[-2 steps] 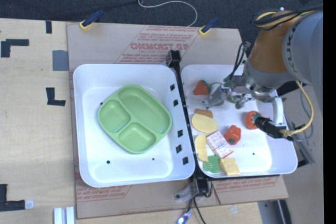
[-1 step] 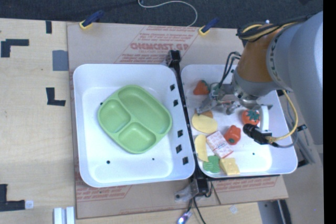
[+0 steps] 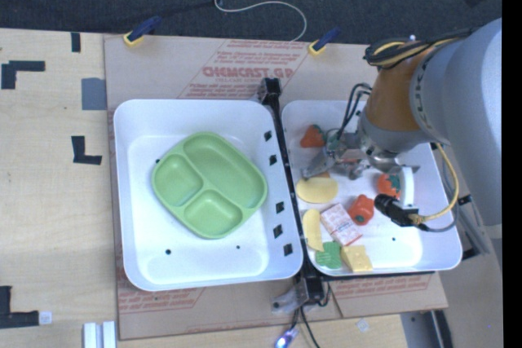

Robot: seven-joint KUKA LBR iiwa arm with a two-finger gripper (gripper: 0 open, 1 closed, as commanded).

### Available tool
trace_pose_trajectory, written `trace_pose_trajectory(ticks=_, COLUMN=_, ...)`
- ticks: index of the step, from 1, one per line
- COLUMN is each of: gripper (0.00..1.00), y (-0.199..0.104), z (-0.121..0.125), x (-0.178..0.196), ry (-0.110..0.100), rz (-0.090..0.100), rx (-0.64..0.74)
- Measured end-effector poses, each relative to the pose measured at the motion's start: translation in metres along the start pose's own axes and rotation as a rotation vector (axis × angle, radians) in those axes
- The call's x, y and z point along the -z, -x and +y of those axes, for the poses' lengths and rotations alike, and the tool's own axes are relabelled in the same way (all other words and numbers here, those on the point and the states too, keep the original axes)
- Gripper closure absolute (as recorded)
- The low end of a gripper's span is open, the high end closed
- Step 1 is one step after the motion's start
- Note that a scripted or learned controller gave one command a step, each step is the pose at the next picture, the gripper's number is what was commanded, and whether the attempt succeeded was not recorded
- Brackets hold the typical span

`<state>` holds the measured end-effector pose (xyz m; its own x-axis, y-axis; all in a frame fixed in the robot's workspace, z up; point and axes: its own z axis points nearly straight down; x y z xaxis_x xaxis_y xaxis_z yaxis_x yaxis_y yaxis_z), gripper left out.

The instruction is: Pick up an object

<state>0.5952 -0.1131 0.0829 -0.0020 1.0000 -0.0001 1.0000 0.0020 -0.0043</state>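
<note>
Objects for picking lie in the right bin (image 3: 424, 253): a yellow oval piece (image 3: 316, 191), a yellow long piece (image 3: 311, 227), a white and red packet (image 3: 340, 223), a green block (image 3: 329, 255), a yellow block (image 3: 356, 258) and orange-red pieces (image 3: 312, 136) (their exact kind is not clear). The gripper (image 3: 338, 159) is low in this bin, above the oval piece; whether the fingers are open or hold something, I cannot tell. The left bin (image 3: 130, 200) contains a green divided plate (image 3: 209, 184). Both bins stand on the counter (image 3: 49, 200).
</note>
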Motion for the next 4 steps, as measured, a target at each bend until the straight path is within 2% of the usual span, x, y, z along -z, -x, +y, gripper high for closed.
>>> trace_pose_trajectory(ticks=1, gripper=1.00, y=-0.001, z=0.001, x=0.010, ry=0.003, rz=0.001, rx=0.000)
trace_pose_trajectory(ticks=2, gripper=1.00, y=-0.004, z=0.005, x=0.051, ry=0.003, rz=0.001, rx=0.000)
trace_pose_trajectory(ticks=3, gripper=1.00, y=-0.003, z=0.011, x=0.111, ry=0.006, rz=0.000, rx=0.000)
trace_pose_trajectory(ticks=4, gripper=1.00, y=-0.004, z=0.012, x=0.142, ry=0.004, rz=0.000, rx=0.000)
